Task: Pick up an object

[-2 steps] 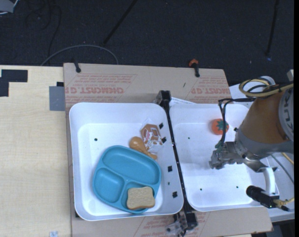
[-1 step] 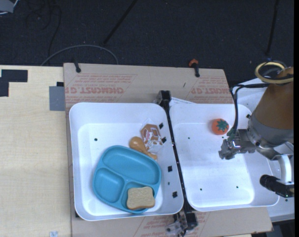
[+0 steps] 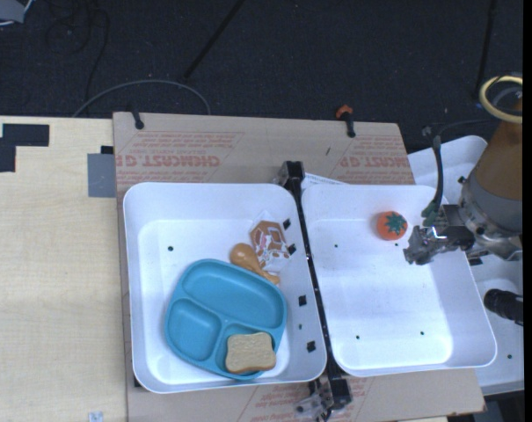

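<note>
Orange tomato-like toy [image 3: 390,225], green cap on top, sits on the floor of the right bin [image 3: 371,350], toward its far right corner. Nothing touches it. We take it as the likeliest target, being the nearest thing to the arm.

Gripper [image 3: 417,251] hangs just beside the toy, on its right and a little nearer to us, low over the bin. We cannot tell how the jaws stand; the dark tip is too small and cluttered to read. We see nothing between them.

Our judgement on progress: the pick is not yet done. The approach looks mostly made, but the grasp and the lift are both left.

Left bin [image 3: 142,236] carries the other candidates, well apart from the arm: a blue divided plate [image 3: 214,310] with a slice of toast [image 3: 250,352] in its near compartment, a tan drumstick-like piece [image 3: 251,260] touching the plate's far rim, and a small crinkled packet [image 3: 270,238] just beyond that. All lie undisturbed.

Both bins rest on a cardboard sheet [image 3: 248,152] on the counter [image 3: 46,271].
</note>
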